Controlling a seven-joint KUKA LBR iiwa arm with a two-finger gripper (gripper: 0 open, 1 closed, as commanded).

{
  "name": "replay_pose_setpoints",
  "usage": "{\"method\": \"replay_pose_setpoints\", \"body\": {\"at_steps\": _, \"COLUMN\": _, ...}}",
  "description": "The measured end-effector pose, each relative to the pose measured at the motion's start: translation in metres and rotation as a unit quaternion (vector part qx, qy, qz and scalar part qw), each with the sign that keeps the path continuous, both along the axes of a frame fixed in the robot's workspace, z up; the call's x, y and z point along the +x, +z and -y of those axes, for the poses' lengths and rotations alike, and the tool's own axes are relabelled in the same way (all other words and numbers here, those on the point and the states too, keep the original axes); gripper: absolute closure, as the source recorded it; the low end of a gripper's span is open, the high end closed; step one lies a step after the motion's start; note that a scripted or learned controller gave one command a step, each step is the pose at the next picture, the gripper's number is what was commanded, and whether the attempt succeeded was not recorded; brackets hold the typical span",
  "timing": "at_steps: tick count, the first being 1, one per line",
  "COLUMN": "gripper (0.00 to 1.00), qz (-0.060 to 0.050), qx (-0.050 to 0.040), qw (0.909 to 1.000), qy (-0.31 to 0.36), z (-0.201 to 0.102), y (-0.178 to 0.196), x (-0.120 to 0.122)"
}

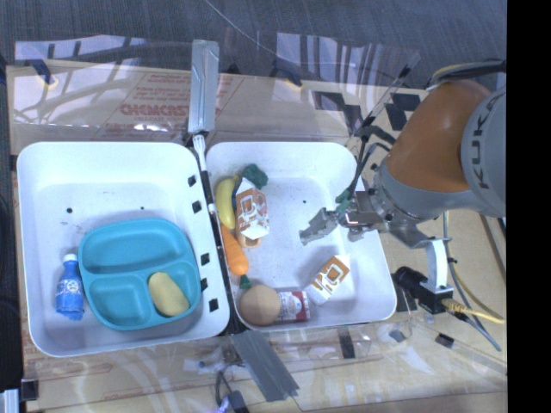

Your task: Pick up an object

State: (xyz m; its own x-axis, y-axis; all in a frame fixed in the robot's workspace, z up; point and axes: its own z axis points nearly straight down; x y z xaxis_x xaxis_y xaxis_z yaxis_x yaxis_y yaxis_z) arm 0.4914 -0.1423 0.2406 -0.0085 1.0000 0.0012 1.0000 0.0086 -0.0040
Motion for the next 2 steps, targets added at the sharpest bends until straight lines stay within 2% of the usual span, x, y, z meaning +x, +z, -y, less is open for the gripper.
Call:
{"method": "replay_pose_setpoints", "body": {"at_steps": 1, "gripper": 0.0, "qz": 0.002, "qx": -0.001, "qw": 0.9958, "qy": 0.091, "z": 0.069, "y": 0.001, "x": 0.047}}
{"method": "replay_pose_setpoints", "body": {"at_steps": 2, "gripper": 0.0, "qz": -0.005, "qx": 0.0021, "qw": 0.9983, "qy": 0.058, "z": 0.043, "y": -0.114, "x": 0.129}}
